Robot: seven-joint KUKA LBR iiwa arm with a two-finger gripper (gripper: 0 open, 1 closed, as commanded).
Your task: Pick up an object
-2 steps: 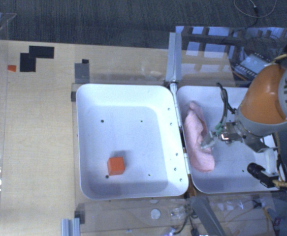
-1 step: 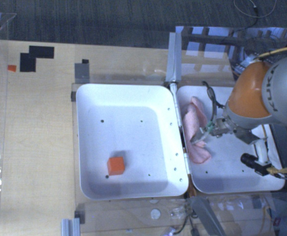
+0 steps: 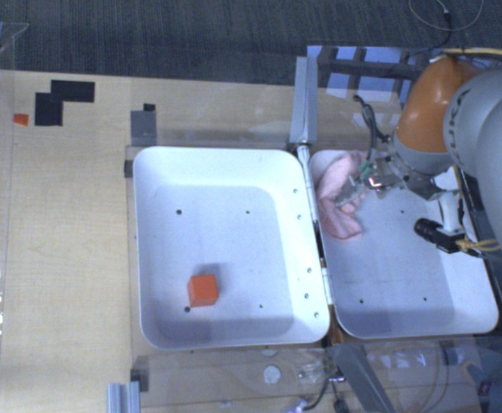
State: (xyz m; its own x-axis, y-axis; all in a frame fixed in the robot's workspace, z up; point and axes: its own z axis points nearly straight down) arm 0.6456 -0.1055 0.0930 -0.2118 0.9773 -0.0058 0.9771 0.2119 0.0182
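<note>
Reaching in over the right bin (image 3: pixel 423 312), the gripper (image 3: pixel 360 188) sits low at a pink cloth (image 3: pixel 337 198) bunched against the bin's left wall; whether it pinches the cloth cannot be told. An orange block (image 3: pixel 203 290) lies in the left bin (image 3: pixel 160 231).

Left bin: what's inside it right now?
The left bin holds one orange cube, near its front-left. The rest of its floor shows bare white with small dark dots; nothing covers it.

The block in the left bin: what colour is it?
Orange. The block sits toward the near left of the left bin, clearest in the camera view.
</note>
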